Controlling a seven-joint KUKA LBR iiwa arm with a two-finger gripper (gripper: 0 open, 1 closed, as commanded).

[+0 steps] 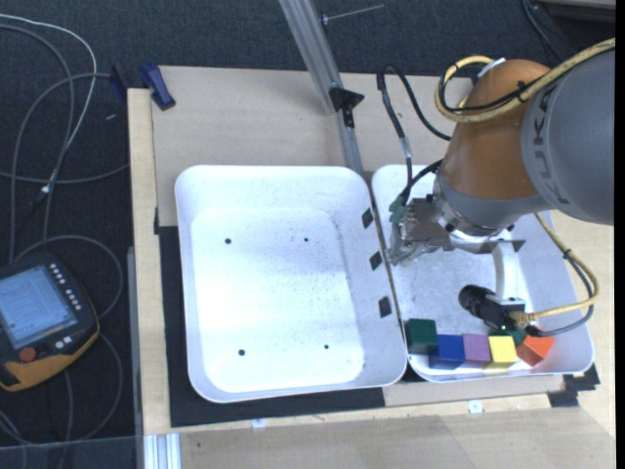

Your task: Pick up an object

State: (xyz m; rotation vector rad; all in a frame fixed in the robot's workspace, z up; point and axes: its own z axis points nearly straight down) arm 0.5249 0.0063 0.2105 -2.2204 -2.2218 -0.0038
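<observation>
Orange-banded and leaning in from the right, the arm is hanging its gripper point(402, 247), grip state unreadable, over the right bin point(571, 281), well apart from coloured blocks point(476, 347) lining the near wall.

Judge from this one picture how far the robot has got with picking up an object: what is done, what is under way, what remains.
Done: the arm has reached over the right bin. Under way: the gripper hangs near that bin's left wall, apart from the blocks. Left: the whole pick. The green block, blue block, purple block, yellow block and orange block all lie in a row along the near edge.
</observation>
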